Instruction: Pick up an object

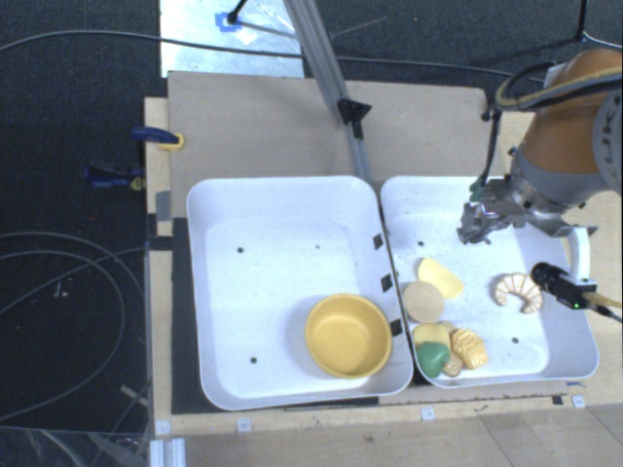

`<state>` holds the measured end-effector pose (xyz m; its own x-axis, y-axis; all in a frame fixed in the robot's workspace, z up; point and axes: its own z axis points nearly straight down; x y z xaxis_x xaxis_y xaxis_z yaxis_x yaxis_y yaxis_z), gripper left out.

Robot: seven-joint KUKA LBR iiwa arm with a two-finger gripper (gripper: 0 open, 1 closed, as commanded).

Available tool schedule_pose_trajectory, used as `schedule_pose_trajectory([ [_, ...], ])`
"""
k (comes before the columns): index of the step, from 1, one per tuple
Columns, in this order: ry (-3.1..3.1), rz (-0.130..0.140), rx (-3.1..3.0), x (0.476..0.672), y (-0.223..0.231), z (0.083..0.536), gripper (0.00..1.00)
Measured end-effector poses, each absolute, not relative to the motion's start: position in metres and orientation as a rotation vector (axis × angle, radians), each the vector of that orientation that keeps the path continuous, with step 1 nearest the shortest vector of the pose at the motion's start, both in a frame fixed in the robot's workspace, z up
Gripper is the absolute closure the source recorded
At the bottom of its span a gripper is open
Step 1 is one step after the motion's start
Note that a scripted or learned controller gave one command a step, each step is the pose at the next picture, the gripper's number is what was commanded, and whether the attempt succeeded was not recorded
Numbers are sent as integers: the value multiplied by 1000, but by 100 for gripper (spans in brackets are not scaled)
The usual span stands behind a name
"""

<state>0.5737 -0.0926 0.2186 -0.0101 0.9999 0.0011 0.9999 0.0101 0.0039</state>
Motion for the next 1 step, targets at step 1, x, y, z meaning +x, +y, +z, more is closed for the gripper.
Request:
schedule_pose_trajectory([
  [1, 2232, 5, 2209, 580, -34, 231, 100],
])
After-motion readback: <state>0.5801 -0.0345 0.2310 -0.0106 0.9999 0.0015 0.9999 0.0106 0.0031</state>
